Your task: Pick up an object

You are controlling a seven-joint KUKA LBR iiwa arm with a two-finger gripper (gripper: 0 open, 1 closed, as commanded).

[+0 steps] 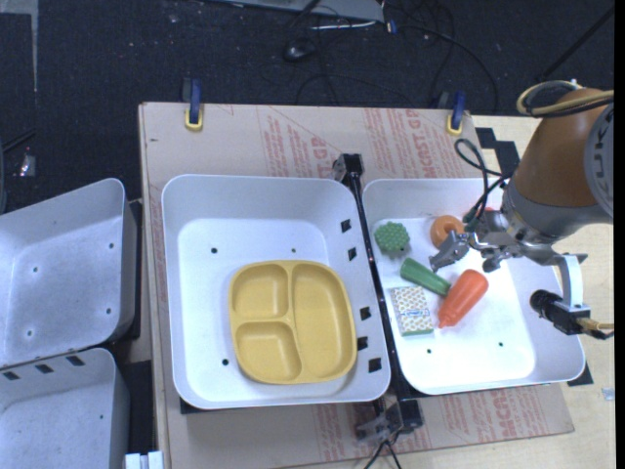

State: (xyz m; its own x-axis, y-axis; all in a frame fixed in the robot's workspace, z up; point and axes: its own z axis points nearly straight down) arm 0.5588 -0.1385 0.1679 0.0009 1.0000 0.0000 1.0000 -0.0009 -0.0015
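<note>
Plywood bench (254, 154) on dark cabled floor. Two white bins; right bin (488, 360) holds carrot (462, 297), long axis slanting upper-right to lower-left. Gripper (471, 249) spread open, grasping nothing.

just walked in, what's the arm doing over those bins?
The gripper is down in the right bin, among a toy carrot, a green piece, a small orange piece, a bumpy green piece and a small card. Nothing sits between its fingers, so no pick yet. The left bin holds a yellow divided tray, untouched.
</note>
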